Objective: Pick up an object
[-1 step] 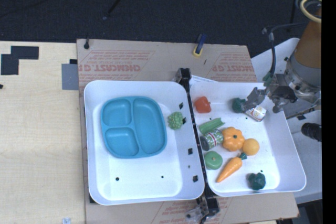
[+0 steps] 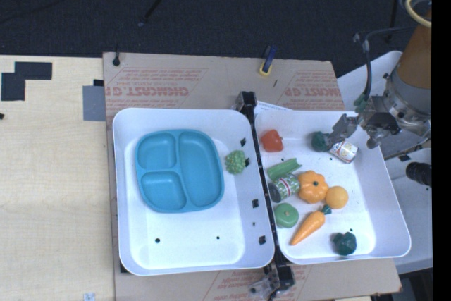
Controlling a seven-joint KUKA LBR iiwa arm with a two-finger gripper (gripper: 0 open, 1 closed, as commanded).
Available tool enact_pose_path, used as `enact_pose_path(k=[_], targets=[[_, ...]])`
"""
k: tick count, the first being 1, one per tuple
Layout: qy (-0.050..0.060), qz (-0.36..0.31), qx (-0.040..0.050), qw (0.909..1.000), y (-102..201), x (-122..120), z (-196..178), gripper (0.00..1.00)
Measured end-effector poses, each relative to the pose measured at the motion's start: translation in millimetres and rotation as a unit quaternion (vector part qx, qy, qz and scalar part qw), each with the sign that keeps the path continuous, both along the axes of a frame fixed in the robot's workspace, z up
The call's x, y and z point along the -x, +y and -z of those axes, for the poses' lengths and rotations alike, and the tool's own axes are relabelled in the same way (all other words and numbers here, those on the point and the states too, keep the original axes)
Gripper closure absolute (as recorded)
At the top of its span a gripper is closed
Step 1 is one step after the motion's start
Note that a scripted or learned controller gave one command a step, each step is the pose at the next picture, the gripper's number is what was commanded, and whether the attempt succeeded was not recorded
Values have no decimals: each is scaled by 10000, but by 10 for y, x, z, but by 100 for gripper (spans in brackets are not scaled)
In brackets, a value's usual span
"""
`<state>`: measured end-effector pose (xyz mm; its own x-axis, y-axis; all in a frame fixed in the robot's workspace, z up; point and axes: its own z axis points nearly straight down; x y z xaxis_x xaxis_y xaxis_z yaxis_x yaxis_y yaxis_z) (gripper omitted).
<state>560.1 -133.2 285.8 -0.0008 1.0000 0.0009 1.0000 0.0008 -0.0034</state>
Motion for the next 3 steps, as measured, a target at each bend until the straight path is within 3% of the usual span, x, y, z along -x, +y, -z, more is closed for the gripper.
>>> enact_pose_path(k=[1,3], targets=[[19,1,-4,10000,76,-72,531,0],[19,5,-4,10000,21,30,1437,0]])
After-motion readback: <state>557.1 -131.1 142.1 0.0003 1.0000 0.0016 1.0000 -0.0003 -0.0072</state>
